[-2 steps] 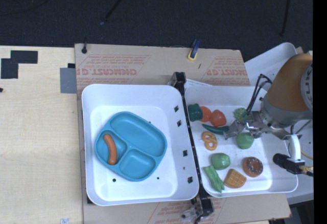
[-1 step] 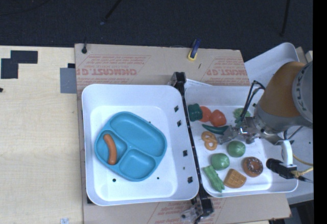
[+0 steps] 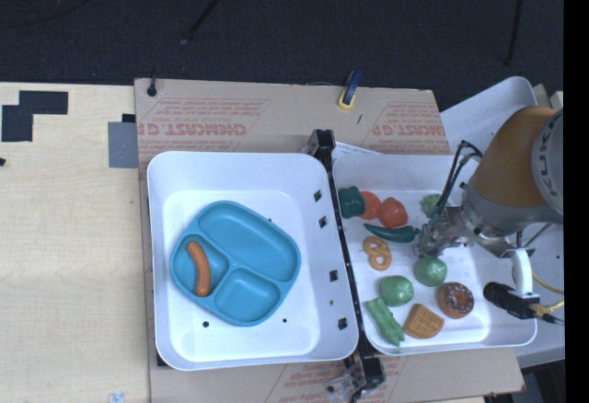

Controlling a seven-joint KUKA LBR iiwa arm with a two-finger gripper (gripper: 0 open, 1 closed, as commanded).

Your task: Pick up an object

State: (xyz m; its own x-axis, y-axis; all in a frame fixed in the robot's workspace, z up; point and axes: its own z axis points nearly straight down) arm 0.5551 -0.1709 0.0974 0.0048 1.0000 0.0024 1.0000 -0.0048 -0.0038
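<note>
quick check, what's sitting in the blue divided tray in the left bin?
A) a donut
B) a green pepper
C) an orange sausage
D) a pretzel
C: the orange sausage lies in the left compartment of the blue divided tray; the donut, green pepper and pretzel are all in the right bin.

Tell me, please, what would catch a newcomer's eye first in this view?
Probably the blue divided plate in the left bin, with a sausage in its left compartment. Next, the colourful toy food in the right bin, where the gripper hangs just above a green ball.
</note>
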